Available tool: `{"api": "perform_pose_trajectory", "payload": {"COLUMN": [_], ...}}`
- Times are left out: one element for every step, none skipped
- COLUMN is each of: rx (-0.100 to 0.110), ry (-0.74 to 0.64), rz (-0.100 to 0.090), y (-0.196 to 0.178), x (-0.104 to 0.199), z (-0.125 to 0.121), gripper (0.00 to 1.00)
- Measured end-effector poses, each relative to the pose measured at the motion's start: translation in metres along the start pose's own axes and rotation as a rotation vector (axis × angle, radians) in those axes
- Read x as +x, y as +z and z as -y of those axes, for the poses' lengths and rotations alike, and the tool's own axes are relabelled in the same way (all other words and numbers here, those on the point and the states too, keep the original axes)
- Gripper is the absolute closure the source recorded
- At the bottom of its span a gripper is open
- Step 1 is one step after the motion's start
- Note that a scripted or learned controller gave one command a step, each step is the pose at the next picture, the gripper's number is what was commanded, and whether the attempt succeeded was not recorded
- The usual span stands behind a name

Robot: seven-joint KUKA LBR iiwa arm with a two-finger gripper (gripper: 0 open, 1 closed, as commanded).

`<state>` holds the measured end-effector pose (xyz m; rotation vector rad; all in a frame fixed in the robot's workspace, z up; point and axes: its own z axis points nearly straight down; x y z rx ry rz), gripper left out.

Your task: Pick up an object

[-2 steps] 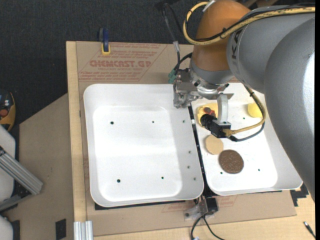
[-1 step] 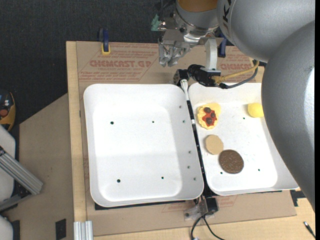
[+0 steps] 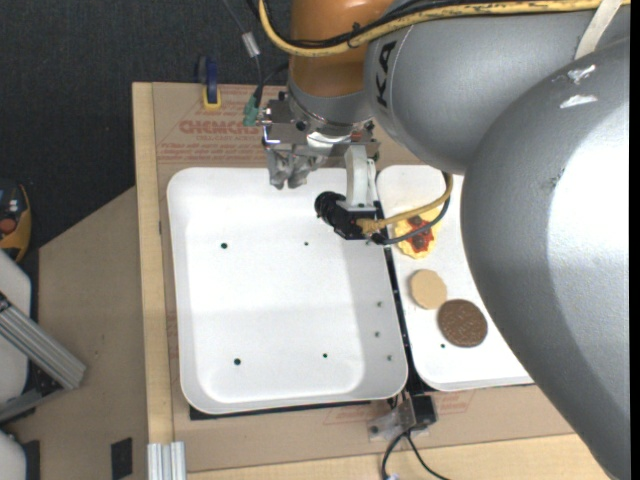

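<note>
My gripper (image 3: 288, 175) hangs over the far edge of the left bin (image 3: 200, 268), its fingers shut with nothing between them. In the right bin (image 3: 480, 373) lie a pale tan round disc (image 3: 428, 289) and, just in front of it, a brown speckled round disc (image 3: 463, 323). A small red and orange object (image 3: 420, 238) sits farther back in that bin, partly hidden by the robot's yellow cable. The gripper is well to the left of all three and apart from them.
The grey arm covers the right side of the view and much of the right bin. A blue and yellow clamp (image 3: 210, 83) stands at the back edge of the cardboard-coloured bench (image 3: 150, 168). The bins' shared walls (image 3: 398, 298) run down the middle.
</note>
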<state>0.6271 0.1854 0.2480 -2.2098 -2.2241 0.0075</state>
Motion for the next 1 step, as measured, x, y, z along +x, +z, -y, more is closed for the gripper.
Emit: {"api": "perform_pose_trajectory", "payload": {"rx": [-0.009], "ry": [0.004], "rz": [0.0], "y": [-0.0141], "x": [-0.0036], "z": [-0.0028], "gripper": [1.0]}}
